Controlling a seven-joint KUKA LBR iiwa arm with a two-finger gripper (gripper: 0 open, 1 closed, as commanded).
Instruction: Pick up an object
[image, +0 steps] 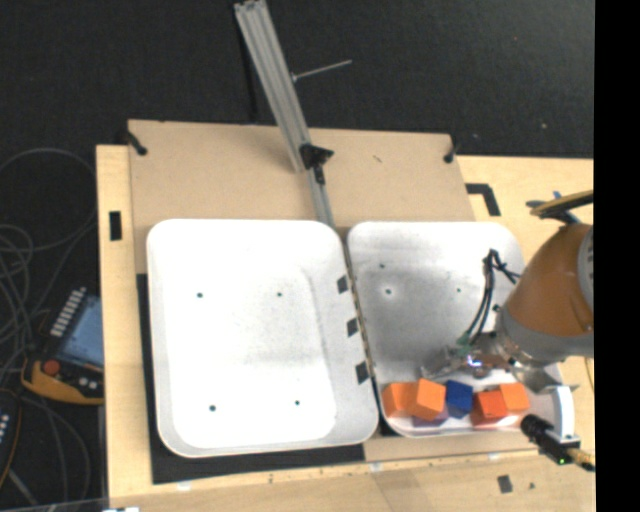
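Note:
Along the near edge of the right bin (420, 270) lie several blocks in a row: an orange block (414, 398), a blue block (459, 396), a second orange block (498, 402) and a purple piece (430, 421) peeking out underneath. My gripper (470, 360) hangs low over this row, just above the blue block, at the end of the grey arm with its orange band (550, 290). The wrist hides the fingertips, and nothing shows between them.
The left bin (245, 330) lies beside the right one, with a divider edge and dark clips between them. A metal rail (285, 100) slants in from the top. Cables and a handheld pendant (70, 345) lie off the bench at left.

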